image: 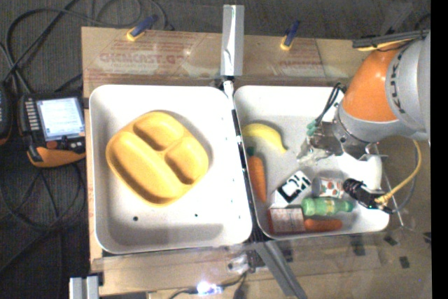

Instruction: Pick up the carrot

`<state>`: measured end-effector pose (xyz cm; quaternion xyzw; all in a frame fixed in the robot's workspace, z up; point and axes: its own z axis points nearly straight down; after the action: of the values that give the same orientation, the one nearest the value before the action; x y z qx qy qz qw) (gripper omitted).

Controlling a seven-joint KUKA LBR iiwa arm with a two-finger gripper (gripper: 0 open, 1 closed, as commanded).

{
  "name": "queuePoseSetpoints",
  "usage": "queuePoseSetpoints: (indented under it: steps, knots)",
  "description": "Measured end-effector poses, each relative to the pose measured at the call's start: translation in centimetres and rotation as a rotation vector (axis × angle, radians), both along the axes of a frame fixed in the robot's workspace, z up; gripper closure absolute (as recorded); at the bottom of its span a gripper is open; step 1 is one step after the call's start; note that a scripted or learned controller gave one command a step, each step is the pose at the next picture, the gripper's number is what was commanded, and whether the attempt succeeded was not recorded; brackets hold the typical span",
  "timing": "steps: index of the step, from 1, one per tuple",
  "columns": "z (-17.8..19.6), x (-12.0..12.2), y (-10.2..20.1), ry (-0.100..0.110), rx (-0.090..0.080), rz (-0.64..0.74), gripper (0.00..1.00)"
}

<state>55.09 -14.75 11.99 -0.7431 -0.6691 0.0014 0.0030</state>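
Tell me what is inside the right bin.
The right bin holds a carrot, banana, green bottle, small box and black-and-white item. The arm covers its right side.

On the arm point(392, 91) we can read part of the maker's name, the letters "KU", in dark type on its grey housing next to the orange band. The brown cardboard sheet point(143, 59) behind the left bin carries reddish printed lettering, but we cannot make out its words. The small black-and-white box point(294, 185) in the right bin bears a bold white mark that we cannot read. The handheld pendant's screen point(59, 117) glows, its text too small for us.
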Motion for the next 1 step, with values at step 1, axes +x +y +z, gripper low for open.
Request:
queuePoseSetpoints:
  steps: [1]
  knots:
    - [3.55, 0.52, -4.39, -0.003, -0.004, -0.085, 1.00]
